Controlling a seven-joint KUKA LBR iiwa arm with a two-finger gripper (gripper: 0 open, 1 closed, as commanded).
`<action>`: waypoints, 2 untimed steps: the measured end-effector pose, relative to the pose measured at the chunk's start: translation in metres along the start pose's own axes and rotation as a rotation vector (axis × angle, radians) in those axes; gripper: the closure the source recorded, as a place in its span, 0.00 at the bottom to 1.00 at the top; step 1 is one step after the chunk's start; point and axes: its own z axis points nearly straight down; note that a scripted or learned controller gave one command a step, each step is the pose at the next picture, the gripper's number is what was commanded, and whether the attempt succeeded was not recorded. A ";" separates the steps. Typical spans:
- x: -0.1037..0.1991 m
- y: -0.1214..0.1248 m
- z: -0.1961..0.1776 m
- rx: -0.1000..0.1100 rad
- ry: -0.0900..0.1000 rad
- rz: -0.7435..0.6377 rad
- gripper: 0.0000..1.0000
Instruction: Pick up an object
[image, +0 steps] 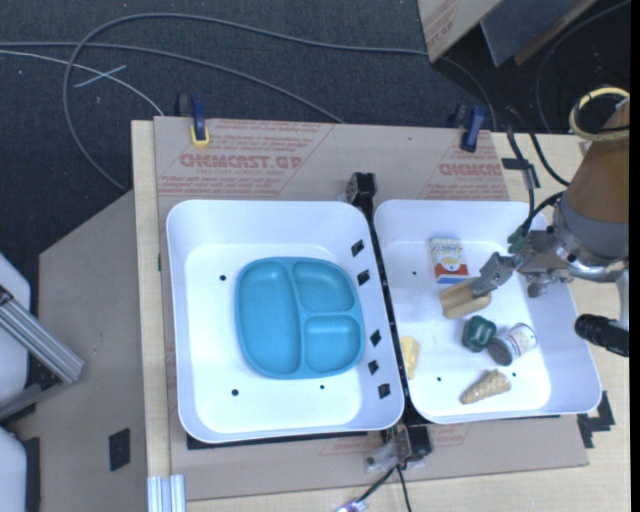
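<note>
Camera view: right bin (560, 395) scattered with a tan block (466, 300), green piece (478, 332), small can (510, 343) and cone (486, 386) for picking, gripper (497, 272) just above the block, opening impossible to tell.

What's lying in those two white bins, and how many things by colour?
Blue: 1, plate
Tan or yellow: 3, block, wedge, cone
Green: 1, lump
White, printed: 2, carton, can
Total: 7
</note>
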 end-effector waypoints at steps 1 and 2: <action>0.000 0.003 -0.008 -0.015 -0.003 -0.004 0.00; -0.001 0.000 0.055 -0.008 -0.001 -0.002 0.00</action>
